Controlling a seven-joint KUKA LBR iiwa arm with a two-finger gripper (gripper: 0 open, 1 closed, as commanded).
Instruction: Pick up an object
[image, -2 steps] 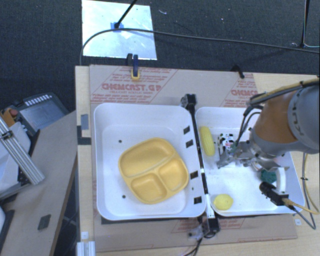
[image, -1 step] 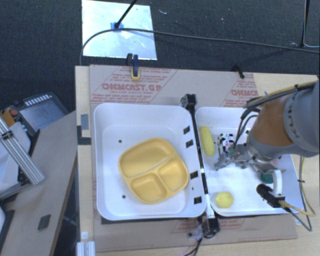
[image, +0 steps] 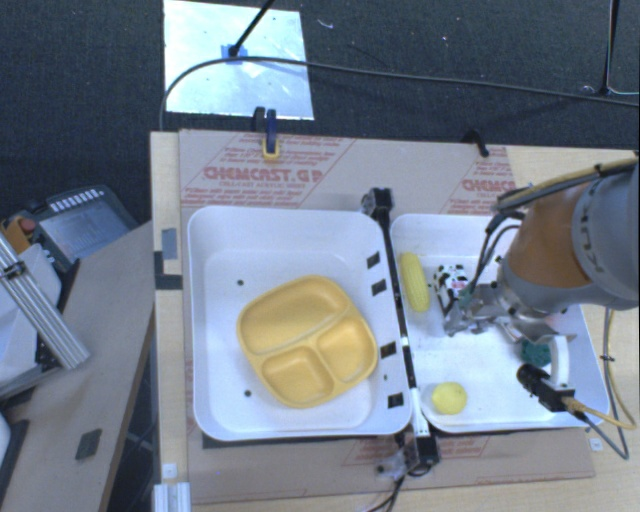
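The pincer (image: 458, 322) hangs low in the right bin (image: 480, 228) beside a black-and-white toy (image: 450, 279) and a corn cob (image: 414, 281), its grip unreadable, so nothing looks lifted yet.

White bins: two, side by side, the left bin (image: 215, 250) and the right bin (image: 480, 405).
Yellow divided trays: one (image: 305, 340), in the left bin, with three compartments.
Long yellow pieces: one (image: 414, 281), at the left side of the right bin.
Round yellow pieces: one (image: 448, 398), at the near left of the right bin.
Black-and-white pieces: one (image: 450, 279), right of the long yellow piece.
Teal pieces: one (image: 536, 351), partly hidden beneath the arm.
Robot arms: one (image: 565, 245).
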